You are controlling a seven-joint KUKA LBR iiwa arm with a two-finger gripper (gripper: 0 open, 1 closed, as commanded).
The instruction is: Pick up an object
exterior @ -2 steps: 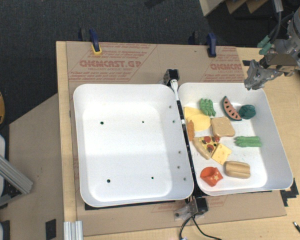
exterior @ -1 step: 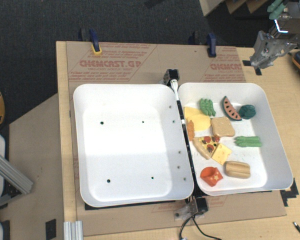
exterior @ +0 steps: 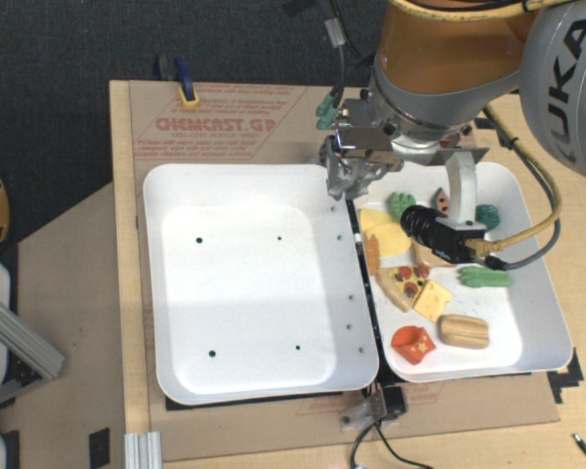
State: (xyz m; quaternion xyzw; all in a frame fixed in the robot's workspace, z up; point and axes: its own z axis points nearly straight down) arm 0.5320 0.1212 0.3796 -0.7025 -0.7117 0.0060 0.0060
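My gripper (exterior: 348, 180) hangs over the far end of the rim between the two bins, under the grey and orange wrist. The right bin (exterior: 537, 332) holds several toy foods. A yellow cheese wedge (exterior: 381, 231) and a green piece (exterior: 400, 203) lie closest, just right of the gripper. Further forward are a pizza slice (exterior: 402, 283), a yellow block (exterior: 432, 300), a red pepper piece (exterior: 413, 343) and a tan bread roll (exterior: 463, 331). A green leafy piece (exterior: 483, 277) and a teal piece (exterior: 487, 215) lie to the right.
The left bin (exterior: 176, 193) is a bare white tray with small dark dots. Both bins rest on a brown cardboard sheet (exterior: 225, 115). A blue and yellow clamp (exterior: 186, 81) stands at the sheet's far edge. The arm covers the right bin's far part.
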